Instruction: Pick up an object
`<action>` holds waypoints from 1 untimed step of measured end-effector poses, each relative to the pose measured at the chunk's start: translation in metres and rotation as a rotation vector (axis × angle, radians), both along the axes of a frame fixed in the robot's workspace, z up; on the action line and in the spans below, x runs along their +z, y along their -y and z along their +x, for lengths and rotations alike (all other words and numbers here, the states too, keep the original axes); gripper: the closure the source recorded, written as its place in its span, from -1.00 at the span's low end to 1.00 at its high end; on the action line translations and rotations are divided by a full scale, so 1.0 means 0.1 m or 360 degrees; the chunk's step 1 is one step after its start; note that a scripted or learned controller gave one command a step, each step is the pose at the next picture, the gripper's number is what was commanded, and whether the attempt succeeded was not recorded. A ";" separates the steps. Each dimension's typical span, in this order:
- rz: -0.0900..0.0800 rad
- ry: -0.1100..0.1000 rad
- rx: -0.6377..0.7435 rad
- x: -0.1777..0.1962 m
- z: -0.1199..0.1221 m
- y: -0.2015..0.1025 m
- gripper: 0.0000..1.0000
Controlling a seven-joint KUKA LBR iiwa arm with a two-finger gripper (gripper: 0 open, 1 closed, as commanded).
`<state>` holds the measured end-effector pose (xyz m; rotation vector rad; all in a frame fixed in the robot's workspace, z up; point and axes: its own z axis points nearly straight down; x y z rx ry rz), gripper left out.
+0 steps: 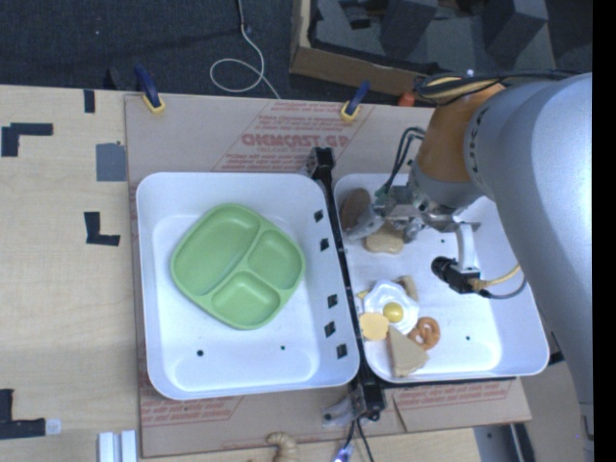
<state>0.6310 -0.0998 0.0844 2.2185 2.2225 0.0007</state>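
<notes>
Camera view has the arm in from the right, its gripper (409,215) down low in the right bin (510,354), right over the far cluster of play food. Whether the jaws are parted or clenched, I can't tell from here; the wrist body hides them.

Two pieces sit under it: a grey-brown lump (354,206) near the divider, and a flat tan piece (385,243) just nearer to us, which looks like the target. That tan piece lies flat, its long axis running roughly left-right across the bin, and neither end points anywhere in particular.

To do this well, I'd say the jaws want to close across the short width of the tan piece, not along its length, and drop squarely so they don't nudge the grey-brown lump beside it. It's low and flat, so they need to get right down to the bin floor.

Nearer us, well apart from the action, there's a fried egg (393,305), a yellow round (373,327), a small pretzel (424,332) and a tan wedge (407,355). Over in the left bin (154,258), a green divided plate (238,265) sits on its own.
</notes>
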 end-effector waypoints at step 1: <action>0.0001 -0.0003 0.0000 0.10 -0.01 0.00 1.00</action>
